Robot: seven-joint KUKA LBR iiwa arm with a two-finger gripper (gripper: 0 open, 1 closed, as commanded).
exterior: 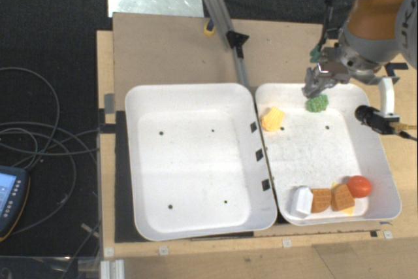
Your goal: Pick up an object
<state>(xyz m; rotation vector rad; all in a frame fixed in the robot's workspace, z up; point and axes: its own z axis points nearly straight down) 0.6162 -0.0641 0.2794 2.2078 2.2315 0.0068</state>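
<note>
Grey arm (375, 16) angled down — gripper (316, 89) atop green object (317, 103).

It was a robotics lab or test cell. A plywood bench (163, 49) carried two white bins (196, 160), left of and below the pincer (318, 89). Loose black cables (46, 134) and a handheld control pendant (10, 196) lay on dark carpet far to its left, a metal pole (219, 6) slanting between.

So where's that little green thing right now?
The green object sits at the far edge of the right bin, directly beneath the gripper. The yellow piece lies to its left, nearer the divide between the bins.
</note>
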